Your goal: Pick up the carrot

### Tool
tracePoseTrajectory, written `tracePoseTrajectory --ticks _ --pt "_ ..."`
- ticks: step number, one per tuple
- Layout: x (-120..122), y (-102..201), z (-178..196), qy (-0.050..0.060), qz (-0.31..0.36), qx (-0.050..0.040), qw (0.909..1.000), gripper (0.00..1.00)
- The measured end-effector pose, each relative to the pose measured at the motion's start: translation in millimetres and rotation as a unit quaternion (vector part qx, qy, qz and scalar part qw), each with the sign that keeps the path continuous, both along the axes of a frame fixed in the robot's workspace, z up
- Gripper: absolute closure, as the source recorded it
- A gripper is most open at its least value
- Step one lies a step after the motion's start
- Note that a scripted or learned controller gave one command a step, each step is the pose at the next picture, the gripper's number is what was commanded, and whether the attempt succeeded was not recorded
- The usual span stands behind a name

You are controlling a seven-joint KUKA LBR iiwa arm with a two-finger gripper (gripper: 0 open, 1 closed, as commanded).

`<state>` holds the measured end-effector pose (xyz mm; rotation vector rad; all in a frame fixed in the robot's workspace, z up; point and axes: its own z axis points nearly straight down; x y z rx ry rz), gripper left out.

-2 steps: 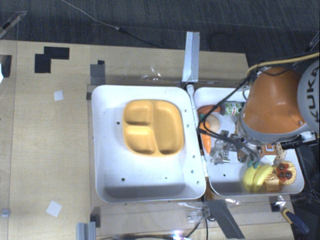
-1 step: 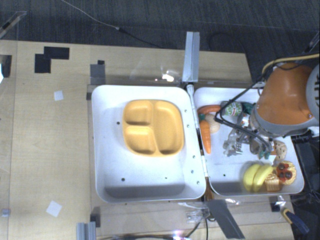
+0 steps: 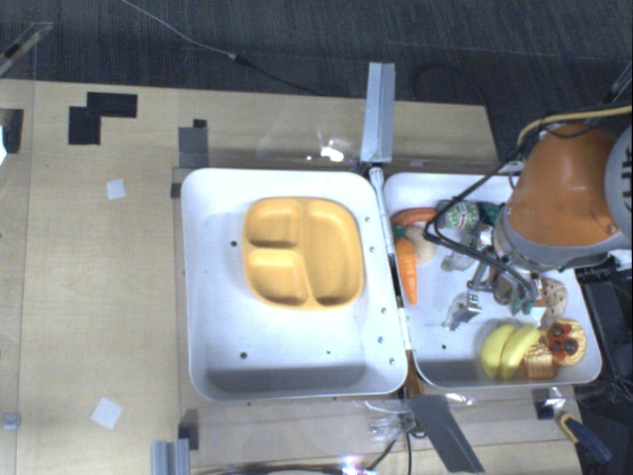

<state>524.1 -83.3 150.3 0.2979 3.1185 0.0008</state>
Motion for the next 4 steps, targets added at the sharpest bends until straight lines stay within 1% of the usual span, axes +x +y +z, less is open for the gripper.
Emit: tracePoseTrajectory --ticks 1,2,3,4 --pt "-35 75 36 0.000 -0.048 0.0017 0.9988 0.00" --pt "-35 28 36 0.000 -0.076 0.0005 0.9971 0.00" --pt "3 72 35 0.000 -0.059 0.0019 0.9983 0.00" --pt "62 87 36 0.000 -0.217 0.0023 0.9762 0.00"
